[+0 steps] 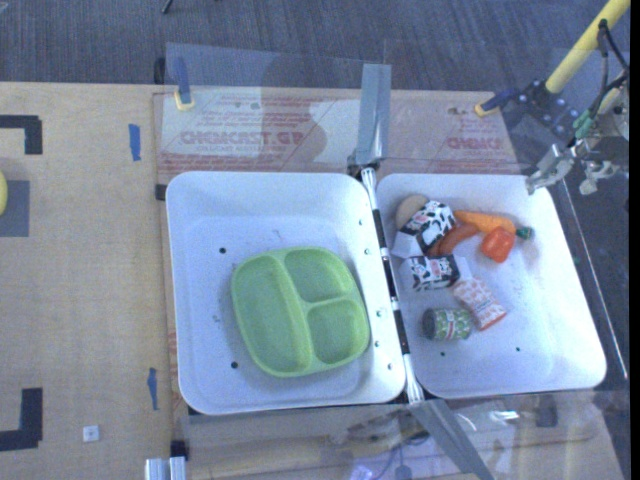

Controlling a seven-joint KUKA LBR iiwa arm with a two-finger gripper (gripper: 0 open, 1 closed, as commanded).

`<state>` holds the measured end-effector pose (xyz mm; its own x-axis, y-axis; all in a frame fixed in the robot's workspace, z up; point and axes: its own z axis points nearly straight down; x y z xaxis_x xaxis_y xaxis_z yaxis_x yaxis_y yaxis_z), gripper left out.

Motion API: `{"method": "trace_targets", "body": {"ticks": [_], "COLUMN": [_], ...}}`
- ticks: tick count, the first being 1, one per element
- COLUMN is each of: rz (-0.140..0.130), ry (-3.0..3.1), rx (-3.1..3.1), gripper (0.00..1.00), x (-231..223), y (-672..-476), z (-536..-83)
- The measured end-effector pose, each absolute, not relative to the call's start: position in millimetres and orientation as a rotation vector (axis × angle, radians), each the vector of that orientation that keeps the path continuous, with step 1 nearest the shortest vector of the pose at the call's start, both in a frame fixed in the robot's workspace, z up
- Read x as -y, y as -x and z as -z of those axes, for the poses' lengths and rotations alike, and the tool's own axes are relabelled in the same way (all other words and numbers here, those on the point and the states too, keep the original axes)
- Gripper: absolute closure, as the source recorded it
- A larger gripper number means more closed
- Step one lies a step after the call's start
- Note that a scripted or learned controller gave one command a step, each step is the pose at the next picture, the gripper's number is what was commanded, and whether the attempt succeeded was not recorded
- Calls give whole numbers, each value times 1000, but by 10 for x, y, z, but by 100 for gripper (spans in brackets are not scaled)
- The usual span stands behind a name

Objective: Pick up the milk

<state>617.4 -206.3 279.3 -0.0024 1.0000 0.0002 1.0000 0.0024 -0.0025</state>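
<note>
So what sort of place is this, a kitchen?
More likely a robot test bench in a lab: two white bins taped to a wooden board, toy food such as a milk carton, and a green divided plate.

Two shallow white plastic bins sit side by side on the bench, touching along their inner edges. In the left bin [190, 218] a green three-compartment plastic tray [298, 310] lies flat toward the near right corner. In the right bin [560, 338] the things cluster by the left edge and far half. A black-and-white cow-patterned milk carton [428, 223] lies near the far left corner, over a tan round item [409, 208] behind it. Right of it lies an orange toy carrot [487, 222], with a red toy pepper [497, 245] just before the carrot. A second small black-and-white carton [434, 271] lies nearer along the left edge; a pink-and-white packet [480, 303] lies right of it and nearer, and a green-labelled can [447, 324] on its side lies nearest, left of the packet.
</note>
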Motion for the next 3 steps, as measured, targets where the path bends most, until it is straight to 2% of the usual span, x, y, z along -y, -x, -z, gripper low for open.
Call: {"method": "trace_targets", "body": {"ticks": [1,2,3], "rz": [-3,-1,-8], "ry": [1968,2164,2144], "rx": [2444,2278,2306], "gripper": [0,0,0], "x": [1525,1175,1140], "y": [-6429,-6308,-6384], "z": [-1754,-1213,-1217]}}
